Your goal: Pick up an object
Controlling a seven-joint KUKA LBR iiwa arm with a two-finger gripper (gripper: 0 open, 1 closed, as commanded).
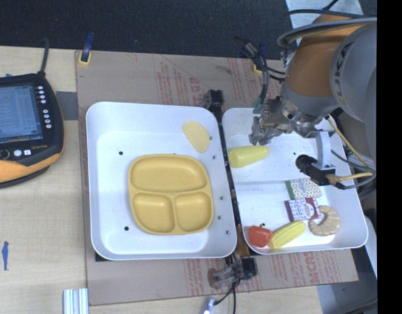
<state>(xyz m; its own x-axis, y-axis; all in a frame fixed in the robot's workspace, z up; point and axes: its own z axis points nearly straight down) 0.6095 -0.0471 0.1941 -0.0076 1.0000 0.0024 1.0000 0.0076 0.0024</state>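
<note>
Yellow piece [248, 156] against bin's left edge

From my seat, the arm [332, 57] runs off the right edge and covers the right bin's [243, 120] far corner. I cannot read the small packets' [302, 200] print. The red item [256, 235] sits half under the yellow corn-like piece [287, 233]. The pendant [21, 129] is cut off at the left.
</note>
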